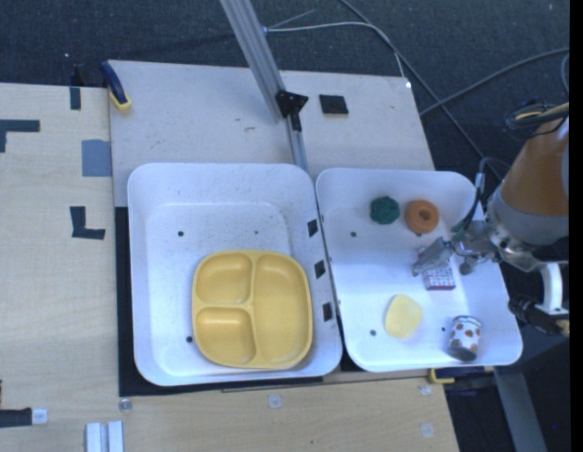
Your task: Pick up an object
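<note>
Pincer point(432, 255): low over the middle of the right bin point(366, 347), arm entering from 3 o'clock; whether its fingers are apart or together cannot be told. Small patterned card point(440, 279): just at the pincer's 6 o'clock, flat on the bin floor. Orange ring point(422, 216): at 12 o'clock, near. Green lump point(384, 210): at 11 o'clock. Pale yellow piece point(403, 315): at 7 o'clock. Speckled grey object point(463, 336): at 5 o'clock, by the bin's corner. Left bin point(159, 205): at 9 o'clock, bearing a yellow divided tray point(252, 308).
</note>
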{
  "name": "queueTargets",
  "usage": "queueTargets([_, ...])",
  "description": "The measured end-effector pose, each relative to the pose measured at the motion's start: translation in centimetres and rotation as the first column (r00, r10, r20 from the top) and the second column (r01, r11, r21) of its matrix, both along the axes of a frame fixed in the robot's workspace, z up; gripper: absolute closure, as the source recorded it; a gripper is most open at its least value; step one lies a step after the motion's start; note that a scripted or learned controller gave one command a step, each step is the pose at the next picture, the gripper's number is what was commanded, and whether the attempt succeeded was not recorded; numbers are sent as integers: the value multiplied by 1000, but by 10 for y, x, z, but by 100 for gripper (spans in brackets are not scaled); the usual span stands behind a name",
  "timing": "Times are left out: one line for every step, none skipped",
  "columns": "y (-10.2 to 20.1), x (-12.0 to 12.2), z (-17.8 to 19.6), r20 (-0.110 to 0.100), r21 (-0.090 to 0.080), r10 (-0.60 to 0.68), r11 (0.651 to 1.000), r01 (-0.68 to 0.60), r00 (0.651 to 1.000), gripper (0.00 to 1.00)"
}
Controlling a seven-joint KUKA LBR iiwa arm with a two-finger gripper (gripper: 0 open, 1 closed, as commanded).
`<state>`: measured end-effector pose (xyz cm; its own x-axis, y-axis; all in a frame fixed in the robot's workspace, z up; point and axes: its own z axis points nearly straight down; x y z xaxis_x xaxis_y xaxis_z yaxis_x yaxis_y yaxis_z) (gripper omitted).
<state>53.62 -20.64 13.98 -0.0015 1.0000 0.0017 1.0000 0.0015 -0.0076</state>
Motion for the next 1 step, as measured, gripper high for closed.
queueTargets([-3, 2, -48, 15, -12, -2, 1000, 2, 1000, 0])
